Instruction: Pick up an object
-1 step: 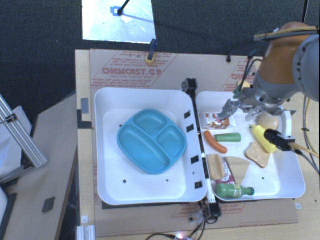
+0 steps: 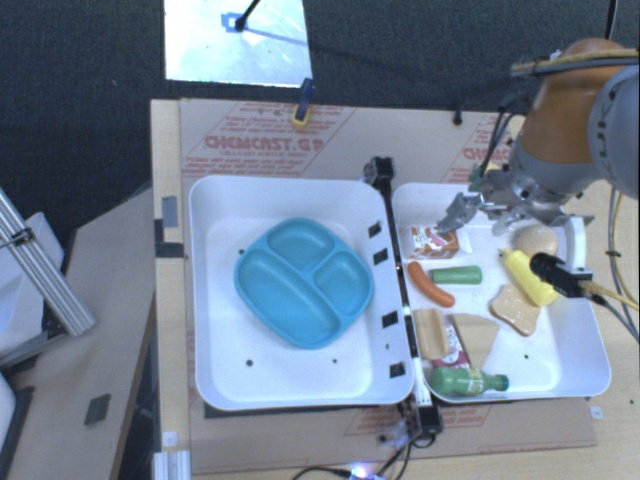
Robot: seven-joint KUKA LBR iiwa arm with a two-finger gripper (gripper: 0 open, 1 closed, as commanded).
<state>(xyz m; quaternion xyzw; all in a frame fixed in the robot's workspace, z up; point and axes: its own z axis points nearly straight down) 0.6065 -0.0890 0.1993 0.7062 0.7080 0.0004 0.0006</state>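
From above, the desk [image 2: 250, 133] carries two white bins side by side. The left bin [image 2: 215, 298] holds a blue plate [image 2: 303, 283] with three sections, lying near its middle.

The right bin [image 2: 585, 358] is crowded. At its 10 o'clock corner lies a small packet [image 2: 432, 240] with red print. Just below it sit a green cylinder [image 2: 456, 275] and, at about 8 o'clock from that, an orange hot dog [image 2: 430, 284], close together. Toward 3 o'clock lie a banana [image 2: 528, 278] and a pale round piece [image 2: 536, 240]; a toast slice [image 2: 515, 311] is just below the banana. Along the 6 o'clock edge rest a green bottle [image 2: 467, 380] and a wrapped bar [image 2: 450, 336].

The arm [image 2: 575, 118] comes in from 2 o'clock. Its end effector [image 2: 452, 220] hangs right over the packet's upper edge; I cannot tell how far its fingers are parted, and nothing shows between them.
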